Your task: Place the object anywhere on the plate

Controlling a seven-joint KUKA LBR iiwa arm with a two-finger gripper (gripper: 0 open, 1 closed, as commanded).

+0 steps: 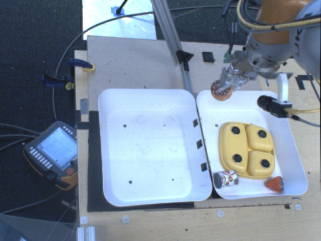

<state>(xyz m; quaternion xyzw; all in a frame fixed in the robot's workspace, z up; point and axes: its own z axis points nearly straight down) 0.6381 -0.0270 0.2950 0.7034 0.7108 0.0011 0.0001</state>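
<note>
A yellow plate [247, 149] with three compartments lies in the right white bin [296, 169]. My gripper [223, 84] hangs over the back left edge of that bin, up and to the left of the plate. It is shut on a small round brown doughnut with pale sprinkles [219, 92], which sits between the fingertips and is lifted off the bin floor. The arm's orange band and grey wrist fill the top right.
A small white and red can [225, 179] lies by the plate's front left corner, and a red strawberry-like piece [274, 184] by its front right corner. The left white bin [108, 134] stands beside. A slanted metal pole [168, 29] rises behind the bins.
</note>
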